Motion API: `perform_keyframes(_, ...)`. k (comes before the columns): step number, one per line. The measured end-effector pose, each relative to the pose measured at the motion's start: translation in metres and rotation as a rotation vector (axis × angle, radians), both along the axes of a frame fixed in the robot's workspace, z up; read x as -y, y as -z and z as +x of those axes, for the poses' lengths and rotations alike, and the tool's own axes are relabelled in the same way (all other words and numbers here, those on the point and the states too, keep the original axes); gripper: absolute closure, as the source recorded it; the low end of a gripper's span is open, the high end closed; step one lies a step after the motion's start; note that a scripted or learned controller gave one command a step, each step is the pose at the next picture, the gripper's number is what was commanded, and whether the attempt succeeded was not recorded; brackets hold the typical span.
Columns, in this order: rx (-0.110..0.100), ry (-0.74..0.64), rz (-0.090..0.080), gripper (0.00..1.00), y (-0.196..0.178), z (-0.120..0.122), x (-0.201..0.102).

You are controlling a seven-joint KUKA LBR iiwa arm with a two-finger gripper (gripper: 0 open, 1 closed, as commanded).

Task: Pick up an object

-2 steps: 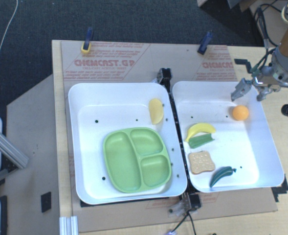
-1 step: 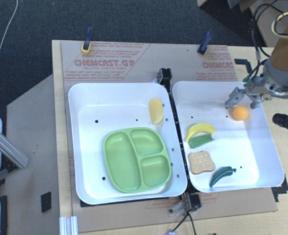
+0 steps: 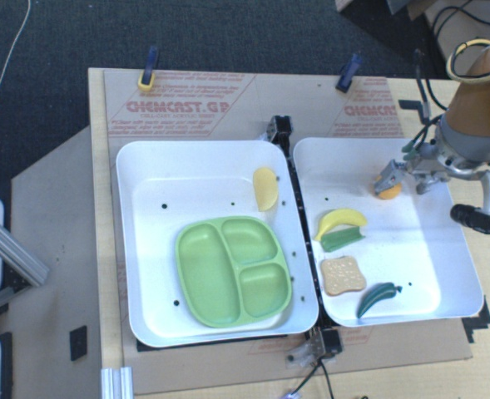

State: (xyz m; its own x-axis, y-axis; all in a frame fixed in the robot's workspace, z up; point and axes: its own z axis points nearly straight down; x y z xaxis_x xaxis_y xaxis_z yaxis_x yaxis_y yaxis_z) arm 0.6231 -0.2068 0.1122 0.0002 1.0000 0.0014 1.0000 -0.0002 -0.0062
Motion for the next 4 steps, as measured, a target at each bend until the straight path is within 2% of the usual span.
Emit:
perform_keyframes(1,0.007,-0.001,-0.002,1.00,-0.014,0.002,0.000)
perform_keyframes(3,0.014,-0.001,-0.005,1.00,-0.131,0.001,0.007)
perform_keyframes(4,0.004,-0.006,0.001,1.00,-0.132,-0.002,-0.057)
